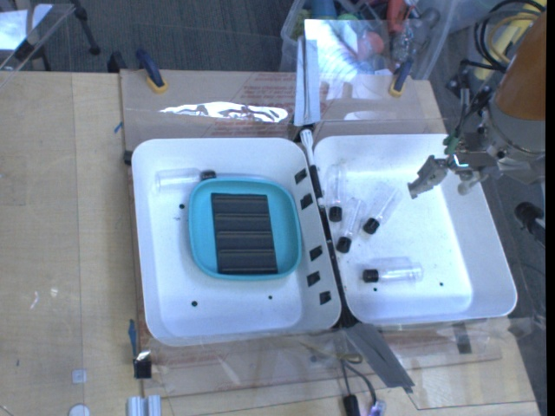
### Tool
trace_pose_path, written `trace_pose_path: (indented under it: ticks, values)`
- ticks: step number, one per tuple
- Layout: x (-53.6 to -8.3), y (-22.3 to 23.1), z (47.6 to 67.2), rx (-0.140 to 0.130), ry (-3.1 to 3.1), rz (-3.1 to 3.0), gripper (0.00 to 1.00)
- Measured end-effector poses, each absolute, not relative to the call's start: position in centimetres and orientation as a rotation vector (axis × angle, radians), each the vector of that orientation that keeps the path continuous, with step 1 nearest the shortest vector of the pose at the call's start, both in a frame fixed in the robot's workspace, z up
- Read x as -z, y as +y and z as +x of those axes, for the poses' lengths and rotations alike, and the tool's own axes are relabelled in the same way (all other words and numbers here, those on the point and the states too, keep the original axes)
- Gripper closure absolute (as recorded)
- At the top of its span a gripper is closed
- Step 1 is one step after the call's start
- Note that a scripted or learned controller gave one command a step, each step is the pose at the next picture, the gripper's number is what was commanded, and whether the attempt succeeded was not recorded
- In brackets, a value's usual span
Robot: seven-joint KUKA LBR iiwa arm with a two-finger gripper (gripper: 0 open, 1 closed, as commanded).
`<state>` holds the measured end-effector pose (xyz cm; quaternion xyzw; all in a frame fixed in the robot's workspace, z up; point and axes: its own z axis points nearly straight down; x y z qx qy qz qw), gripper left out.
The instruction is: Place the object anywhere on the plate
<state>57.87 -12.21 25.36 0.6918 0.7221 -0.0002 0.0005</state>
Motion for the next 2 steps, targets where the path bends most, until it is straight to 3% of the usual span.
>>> trace_pose_path:
  ticks: [1, 2]
  values:
    - [-31.7, -22.2, 55.2, 0.0, 2.227, 2.211, 0.0]
    - [-43.3, -22.3, 58.0, 0.0, 2.228, 2.209, 0.0]
